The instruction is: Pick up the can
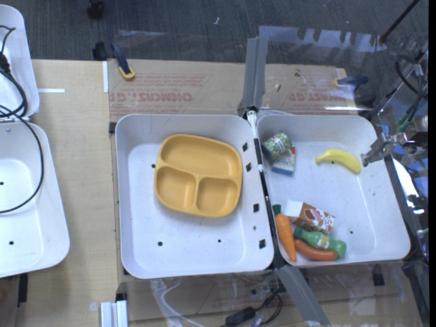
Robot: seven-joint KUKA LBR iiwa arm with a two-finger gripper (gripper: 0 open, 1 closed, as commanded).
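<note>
Can (276,144) tipped against the right bin's (381,203) left wall, way left of the gripper (373,155); grip state unclear tbh.

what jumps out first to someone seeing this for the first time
The yellow plate, with three compartments, sits alone in the left bin. The right bin holds the clutter: a banana near its far right side, a can by the divider at the far left corner, and a carrot in a pile of toy food at the near left. The tool hovers at the right bin's right rim, beside the banana.
</note>
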